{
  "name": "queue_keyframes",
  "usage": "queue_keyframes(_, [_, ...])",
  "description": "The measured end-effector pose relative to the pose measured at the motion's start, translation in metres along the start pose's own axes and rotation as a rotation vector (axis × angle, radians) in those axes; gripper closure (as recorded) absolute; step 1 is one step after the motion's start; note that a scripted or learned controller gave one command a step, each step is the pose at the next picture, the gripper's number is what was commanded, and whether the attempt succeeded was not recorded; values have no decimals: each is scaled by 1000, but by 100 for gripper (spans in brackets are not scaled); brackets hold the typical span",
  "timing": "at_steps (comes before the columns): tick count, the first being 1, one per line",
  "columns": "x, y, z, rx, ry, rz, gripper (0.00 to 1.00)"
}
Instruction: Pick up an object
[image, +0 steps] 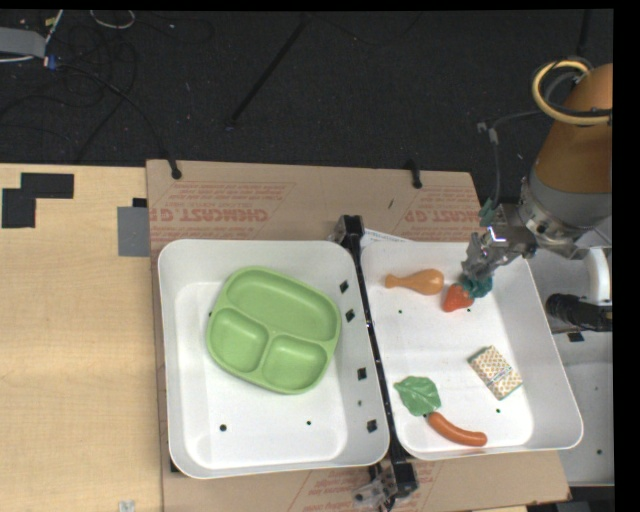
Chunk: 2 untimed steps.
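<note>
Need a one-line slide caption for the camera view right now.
Pincer poised over the red toy beside the orange drumstick in the right bin; green divided plate in the left bin.

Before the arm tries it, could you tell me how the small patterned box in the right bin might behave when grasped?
The patterned box lies flat, so it probably won't roll. It looks small and likely light. Lying low on the right bin floor, it may slide when nudged.

Green divided plate, red strawberry (leafy top teal), white bins.
</note>
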<state>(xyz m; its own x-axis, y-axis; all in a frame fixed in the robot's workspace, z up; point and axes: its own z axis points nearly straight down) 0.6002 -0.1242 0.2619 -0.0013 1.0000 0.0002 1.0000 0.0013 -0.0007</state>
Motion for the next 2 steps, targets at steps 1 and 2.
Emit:
queue_keyframes(1, [57, 7, 12, 3, 1, -2, 100])
queue_keyframes(2, [115, 5, 25, 5, 2, -4, 100])
